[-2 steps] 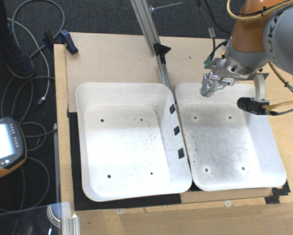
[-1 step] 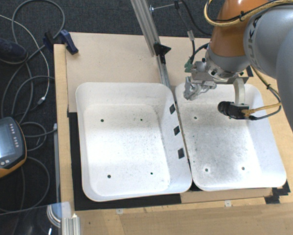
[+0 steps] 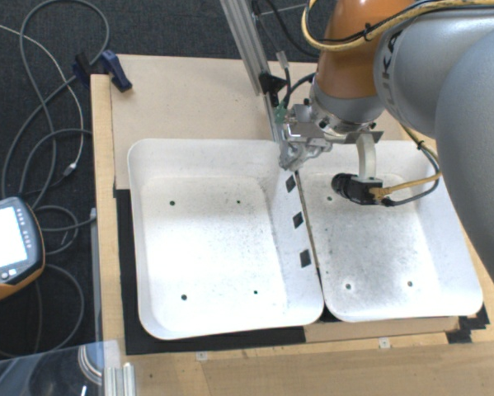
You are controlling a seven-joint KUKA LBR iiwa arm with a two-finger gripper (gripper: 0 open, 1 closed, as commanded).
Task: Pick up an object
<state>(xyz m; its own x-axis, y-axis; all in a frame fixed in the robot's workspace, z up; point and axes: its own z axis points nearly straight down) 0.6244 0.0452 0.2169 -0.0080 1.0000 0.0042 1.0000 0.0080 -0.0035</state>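
Here, the gripper [image 3: 293, 155] hangs over the far end of the seam where the left bin [image 3: 136, 167] and right bin [image 3: 453, 246] meet, just beside a slanted metal post [image 3: 240, 31]. Whether it is wide or narrow cannot be told. Where the object lies cannot be told either: the arm [image 3: 444, 64] hides the right bin's far right corner. Small black squares [image 3: 297, 219] line the seam. A pendant [image 3: 3, 250] is cut off at the left edge.

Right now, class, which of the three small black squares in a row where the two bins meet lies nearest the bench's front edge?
The lowest square. The middle one and the top one sit further back in the row.
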